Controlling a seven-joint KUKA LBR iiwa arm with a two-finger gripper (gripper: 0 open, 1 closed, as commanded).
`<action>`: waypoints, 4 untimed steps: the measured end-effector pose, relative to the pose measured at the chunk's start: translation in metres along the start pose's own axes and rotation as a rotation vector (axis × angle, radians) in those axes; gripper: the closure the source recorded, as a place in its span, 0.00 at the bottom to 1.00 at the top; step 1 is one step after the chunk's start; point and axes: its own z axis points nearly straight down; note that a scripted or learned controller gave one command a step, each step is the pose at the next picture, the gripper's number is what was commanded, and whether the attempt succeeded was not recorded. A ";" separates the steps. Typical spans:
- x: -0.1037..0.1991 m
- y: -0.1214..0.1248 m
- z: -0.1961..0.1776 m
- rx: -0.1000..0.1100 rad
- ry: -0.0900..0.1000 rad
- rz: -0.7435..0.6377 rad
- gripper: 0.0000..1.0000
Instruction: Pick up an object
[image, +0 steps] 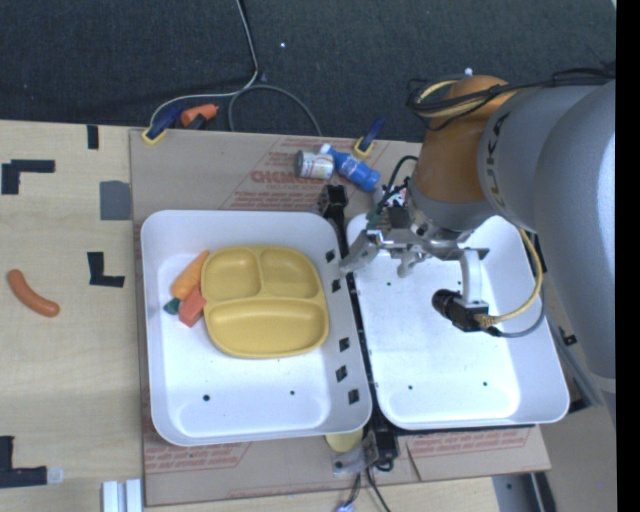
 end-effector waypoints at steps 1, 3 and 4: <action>-0.068 0.022 0.000 -0.004 -0.004 0.007 0.00; -0.160 -0.061 0.002 -0.012 -0.008 0.008 0.00; -0.072 -0.042 0.102 -0.007 -0.006 -0.002 0.00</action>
